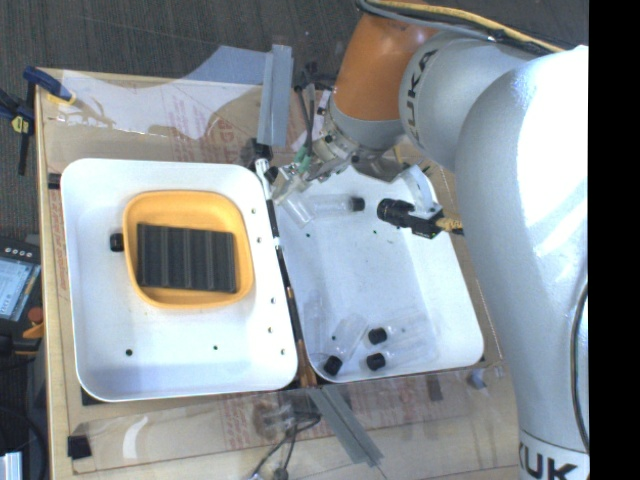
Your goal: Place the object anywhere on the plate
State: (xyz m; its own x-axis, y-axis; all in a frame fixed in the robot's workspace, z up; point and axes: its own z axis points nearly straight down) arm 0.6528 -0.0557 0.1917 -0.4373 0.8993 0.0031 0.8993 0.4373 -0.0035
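A yellow plate [222, 207] with rounded corners lies in the left bin [160, 363]. A dark ribbed rectangular block [188, 257] rests flat on it, covering most of its middle. A small black piece [117, 241] sits at the plate's left rim. My gripper [288, 181] hangs over the far left corner of the right bin [440, 308], close to the wall between the bins. I see nothing held in it.
Clear plastic pieces [352, 330] with small black caps [376, 361] lie at the near end of the right bin. A small clear item [354, 205] lies near the gripper. The arm covers the right bin's right side. Grey bars [274, 93] stand behind the bins.
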